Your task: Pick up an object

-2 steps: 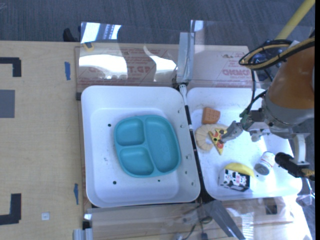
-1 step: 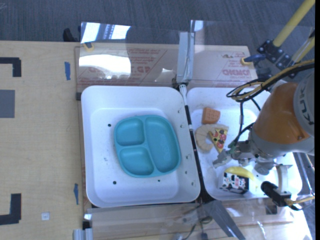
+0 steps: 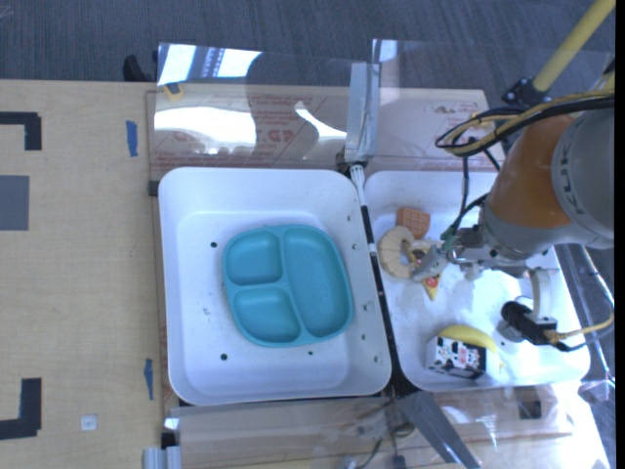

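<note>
In the right bin (image 3: 547, 360) my gripper (image 3: 433, 260) hangs low at the bin's left side, reaching in from the right. Its tip sits right beside a tan ring-shaped object (image 3: 395, 252), touching or nearly touching the ring's right edge. A small orange-brown waffle-like piece (image 3: 413, 222) lies just behind the ring. A small yellow-orange item (image 3: 431, 284) lies just under the gripper tip. Nearer the front, a yellow banana (image 3: 471, 336) rests against a black-and-white box (image 3: 456, 359).
The left bin (image 3: 186, 213) holds a teal divided plate (image 3: 288, 283). A clear wall (image 3: 359, 115) rises behind the bins. The arm's grey and orange body (image 3: 547, 179) and its cables (image 3: 532, 322) cover the right bin's far right part.
</note>
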`<state>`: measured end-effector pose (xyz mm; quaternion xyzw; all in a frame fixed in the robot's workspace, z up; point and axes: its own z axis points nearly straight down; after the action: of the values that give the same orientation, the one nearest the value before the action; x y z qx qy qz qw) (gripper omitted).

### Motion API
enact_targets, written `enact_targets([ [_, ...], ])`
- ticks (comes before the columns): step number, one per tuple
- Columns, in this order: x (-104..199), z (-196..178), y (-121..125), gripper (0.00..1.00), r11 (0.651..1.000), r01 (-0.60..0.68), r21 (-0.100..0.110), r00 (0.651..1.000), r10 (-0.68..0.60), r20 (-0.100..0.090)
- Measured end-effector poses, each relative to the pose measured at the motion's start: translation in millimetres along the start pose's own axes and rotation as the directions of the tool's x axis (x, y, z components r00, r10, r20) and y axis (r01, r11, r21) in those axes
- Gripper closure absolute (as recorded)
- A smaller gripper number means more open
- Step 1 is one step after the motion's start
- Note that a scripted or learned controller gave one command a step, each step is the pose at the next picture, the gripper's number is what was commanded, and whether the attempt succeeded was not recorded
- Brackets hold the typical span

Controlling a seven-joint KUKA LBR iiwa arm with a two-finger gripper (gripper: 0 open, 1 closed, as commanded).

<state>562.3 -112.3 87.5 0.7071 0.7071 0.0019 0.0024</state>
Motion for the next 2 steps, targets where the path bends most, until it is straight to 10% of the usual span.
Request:
enact_targets([
  [1,17.9,1.8,81.3,0.00,1.000,0.004,0.002,1.000,-0.004,-0.001],
  [2,17.0,-10.4,81.8,1.00,1.000,0.004,0.002,1.000,-0.004,0.001],
])
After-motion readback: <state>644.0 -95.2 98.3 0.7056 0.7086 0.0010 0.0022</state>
